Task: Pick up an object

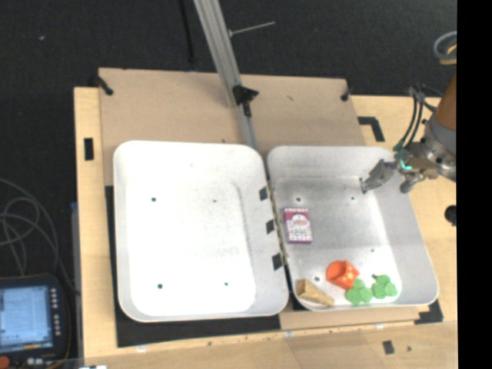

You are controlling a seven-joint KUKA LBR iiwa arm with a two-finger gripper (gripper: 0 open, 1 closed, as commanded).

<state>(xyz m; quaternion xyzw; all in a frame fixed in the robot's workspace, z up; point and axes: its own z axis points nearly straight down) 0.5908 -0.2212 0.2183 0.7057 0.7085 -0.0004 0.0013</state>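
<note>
We see a grey metal wrist with an orange-brown band above it, dark cables looping beside it, a small green spot near the base, and a dark grey claw.

A metal pole slants over the bench; a screen sits lower left.
</note>
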